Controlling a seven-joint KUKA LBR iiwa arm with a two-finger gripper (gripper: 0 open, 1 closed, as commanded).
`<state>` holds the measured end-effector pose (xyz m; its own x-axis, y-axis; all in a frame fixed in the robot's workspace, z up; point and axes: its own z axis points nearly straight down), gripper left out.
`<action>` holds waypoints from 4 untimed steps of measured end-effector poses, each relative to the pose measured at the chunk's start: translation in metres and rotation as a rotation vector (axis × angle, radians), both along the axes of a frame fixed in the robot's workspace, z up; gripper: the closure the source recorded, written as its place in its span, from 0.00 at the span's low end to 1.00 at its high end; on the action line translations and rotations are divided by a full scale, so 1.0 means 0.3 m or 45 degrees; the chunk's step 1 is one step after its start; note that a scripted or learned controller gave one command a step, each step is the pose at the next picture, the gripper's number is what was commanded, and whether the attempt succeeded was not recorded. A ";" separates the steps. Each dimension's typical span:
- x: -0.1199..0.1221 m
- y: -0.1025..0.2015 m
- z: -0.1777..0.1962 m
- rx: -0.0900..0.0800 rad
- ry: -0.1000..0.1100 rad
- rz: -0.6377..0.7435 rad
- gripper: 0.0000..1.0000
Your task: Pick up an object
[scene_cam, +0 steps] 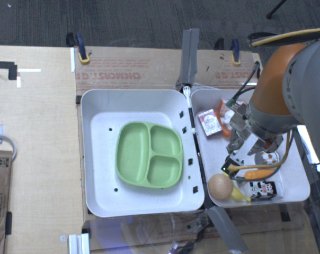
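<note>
My gripper [237, 143] hangs low over the middle of the right bin [298, 192], with the grey arm and its orange band reaching in from the right. Just below it lie an orange carrot-like piece [258, 172] and a tan ball [220, 186]. A yellow piece [239, 195] sits beside the ball, and a small black-and-white packet [264, 189] lies near the bin's front edge. To the gripper's left is a red-and-white packet [209, 123], with an orange item [222, 110] behind it. A round white-and-red item [269, 157] is partly hidden by the arm.
The left bin [96, 142] holds a green three-compartment plate [149, 154]. A raised divider [193, 142] separates the two bins. A brown paper bag [0, 194] lies on the bench at the far left.
</note>
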<state>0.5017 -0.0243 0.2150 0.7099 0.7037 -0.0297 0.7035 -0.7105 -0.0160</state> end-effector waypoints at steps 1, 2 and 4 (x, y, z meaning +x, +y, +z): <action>-0.079 -0.030 0.049 0.006 -0.033 -0.215 1.00; -0.082 -0.078 0.008 0.007 -0.030 -0.194 1.00; -0.006 -0.170 0.042 0.002 -0.033 -0.424 1.00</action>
